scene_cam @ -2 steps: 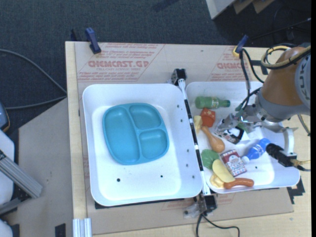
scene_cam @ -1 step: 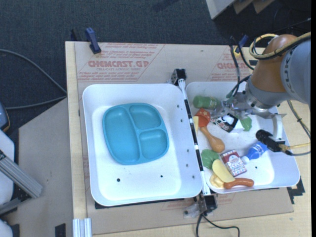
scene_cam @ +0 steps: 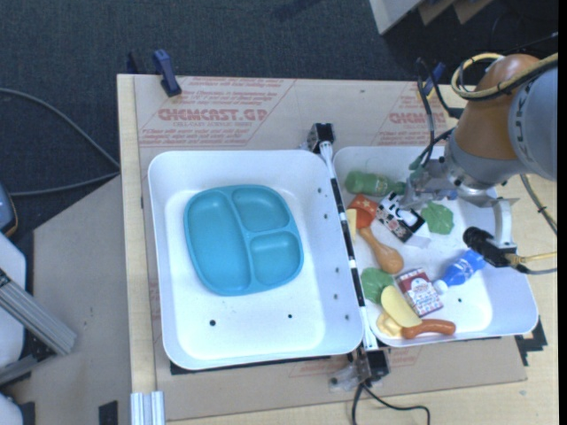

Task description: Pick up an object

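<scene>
Over the right bin (scene_cam: 505, 321), gripper (scene_cam: 400, 220) low among toys; jaw state impossible to tell. Best settle squarely on one before closing.

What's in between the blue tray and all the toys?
In the camera view, the two bins' touching white rims lie between the blue tray and the toys.

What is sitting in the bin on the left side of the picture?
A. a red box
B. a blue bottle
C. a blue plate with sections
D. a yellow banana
C: the blue plate lies alone in the left bin.
</scene>
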`<state>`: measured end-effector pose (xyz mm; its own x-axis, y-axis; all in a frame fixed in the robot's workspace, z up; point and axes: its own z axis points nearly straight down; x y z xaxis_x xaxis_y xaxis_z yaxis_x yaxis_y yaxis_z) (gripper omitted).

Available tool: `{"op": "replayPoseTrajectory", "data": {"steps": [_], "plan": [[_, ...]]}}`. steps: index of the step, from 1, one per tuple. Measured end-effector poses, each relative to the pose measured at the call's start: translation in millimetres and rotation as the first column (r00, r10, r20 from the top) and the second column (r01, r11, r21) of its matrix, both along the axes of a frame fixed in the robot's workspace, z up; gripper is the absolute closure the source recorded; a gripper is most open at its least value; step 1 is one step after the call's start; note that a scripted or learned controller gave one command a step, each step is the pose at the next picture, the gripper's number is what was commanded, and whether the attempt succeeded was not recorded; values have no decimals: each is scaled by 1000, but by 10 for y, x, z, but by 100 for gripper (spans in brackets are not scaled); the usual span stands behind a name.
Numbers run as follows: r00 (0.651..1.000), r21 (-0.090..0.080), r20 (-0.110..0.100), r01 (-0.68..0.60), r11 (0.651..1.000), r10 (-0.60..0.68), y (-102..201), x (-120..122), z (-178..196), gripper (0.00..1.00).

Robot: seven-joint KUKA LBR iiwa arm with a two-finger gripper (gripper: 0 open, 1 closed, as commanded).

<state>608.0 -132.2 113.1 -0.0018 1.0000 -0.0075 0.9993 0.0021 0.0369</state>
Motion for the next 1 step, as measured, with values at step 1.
{"op": "replayPoseTrajectory", "data": {"steps": [1], "plan": [[1000,0,0,1,1000,-1,-3,-1,0,0]]}}
